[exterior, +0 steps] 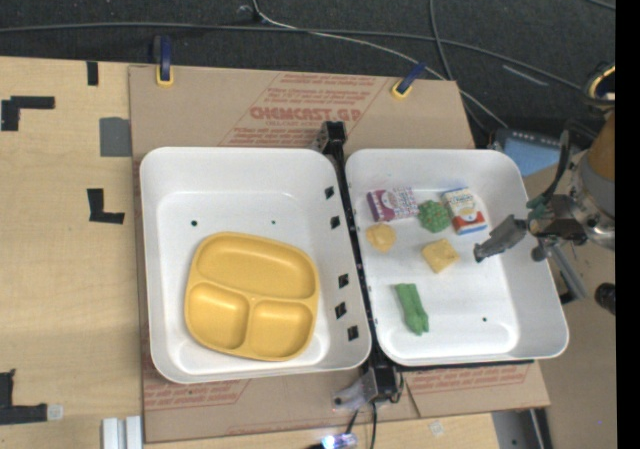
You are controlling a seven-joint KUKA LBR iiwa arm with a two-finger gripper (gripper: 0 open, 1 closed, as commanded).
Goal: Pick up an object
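A yellow tray [252, 295] with three compartments is seen in the left bin [160, 237], lying in its lower centre with bare white floor above it and narrower margins to the left and below. No loose items are seen in its compartments.

In the right bin [535, 337], six small objects are gathered in the upper half. From left to right: a purple and white packet [391, 203] lies near the upper left, close to the divider between the bins; a small yellow piece [380, 236] is placed just below it; a green elongated block [410, 307] lies apart from the others, lower down, with open floor around it on every side; a green bumpy ball [433, 216] sits near the packet's right end; a yellow cube-like piece [439, 256] is found below the ball; and a small red and white box [465, 210] stands just beside the ball on its right. The lower right part of this bin's floor is left bare.

The gripper [488, 245] is seen at the right side of the frame, reaching over the right bin's edge, near the yellow cube-like piece and below the box. Nothing is seen held by it; whether the pincer is apart or together cannot be told.
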